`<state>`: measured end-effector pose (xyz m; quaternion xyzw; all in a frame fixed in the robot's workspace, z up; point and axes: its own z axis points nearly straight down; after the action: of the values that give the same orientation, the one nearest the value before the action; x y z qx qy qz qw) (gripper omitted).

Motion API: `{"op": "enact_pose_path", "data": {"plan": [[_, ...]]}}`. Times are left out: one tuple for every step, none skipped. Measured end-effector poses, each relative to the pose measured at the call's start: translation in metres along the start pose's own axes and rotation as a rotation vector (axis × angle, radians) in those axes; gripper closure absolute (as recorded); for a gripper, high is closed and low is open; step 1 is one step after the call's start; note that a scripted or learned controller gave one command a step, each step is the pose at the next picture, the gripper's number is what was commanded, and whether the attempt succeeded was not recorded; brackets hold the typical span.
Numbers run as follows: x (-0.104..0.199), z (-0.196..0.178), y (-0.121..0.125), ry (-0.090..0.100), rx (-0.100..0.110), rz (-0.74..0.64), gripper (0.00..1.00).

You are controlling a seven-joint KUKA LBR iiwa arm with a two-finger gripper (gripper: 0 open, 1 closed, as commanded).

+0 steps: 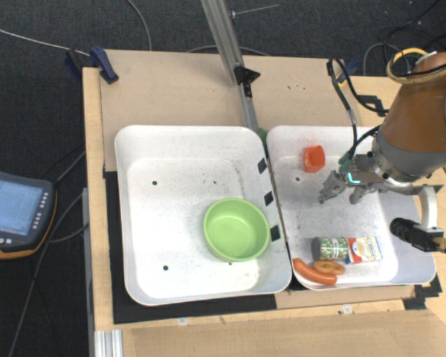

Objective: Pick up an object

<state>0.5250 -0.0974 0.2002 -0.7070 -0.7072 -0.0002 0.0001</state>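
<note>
The fingers (340,190) hang spread apart over the bare floor of the right bin (401,274), a little right of the frame's centre, and nothing sits between them. One grey tip points down and to the left, the other sits further right under the wrist with its small teal light.

The nearest thing to grab is the small orange block (314,158). It lies just up and to the left of the fingers, near but not touching, toward the upper left corner of that bin. It looks squat, with no clear long axis, so I would guess the approach angle matters little; the arm would only need a short shift up-left in the frame and then a drop.

The other choices lie lower in the frame, along the bin's near edge: a small can (330,247) on its side beside a white carton (366,250), both with their length running left to right, and a sausage (314,272) below them, also lying roughly left to right against the rim.

Further out, a green bowl (236,229) sits in the left bin (134,199), well apart from the fingers, and both bins rest on the desk (171,88).
</note>
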Motion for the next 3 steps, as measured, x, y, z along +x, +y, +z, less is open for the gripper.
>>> {"op": "enact_pose_path", "data": {"plan": [[0.0, 0.0, 0.0, 0.0, 0.0, 0.0, 0.0], [-0.002, 0.042, -0.001, 0.0, 0.003, 0.0, 0.0], [-0.002, 0.093, 0.008, 0.0, 0.004, 0.0, 0.0]]}}
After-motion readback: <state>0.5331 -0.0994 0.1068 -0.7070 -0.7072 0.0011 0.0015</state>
